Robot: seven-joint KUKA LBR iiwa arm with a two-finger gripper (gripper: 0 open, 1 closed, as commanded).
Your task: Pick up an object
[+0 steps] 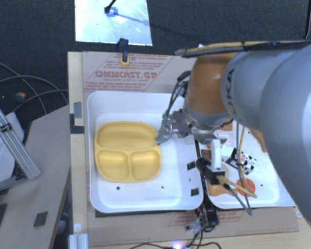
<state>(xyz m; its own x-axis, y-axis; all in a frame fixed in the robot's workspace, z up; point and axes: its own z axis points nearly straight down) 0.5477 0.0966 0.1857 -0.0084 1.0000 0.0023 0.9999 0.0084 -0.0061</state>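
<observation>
Yellow three-compartment plastic tray [128, 151] lies flat in the left white bin [109, 204]; gripper [164, 132] meets its right rim, apparently seeking an edge grip; finger state indiscernible.

Yellow divided tray [127, 151] in white bin [145, 201]; grey-orange arm [233, 82].

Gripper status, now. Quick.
Gripper: cannot be told. It sits at the right rim of the yellow divided plate in the left bin.

Right bin [272, 193] largely behind arm [269, 87]
</observation>
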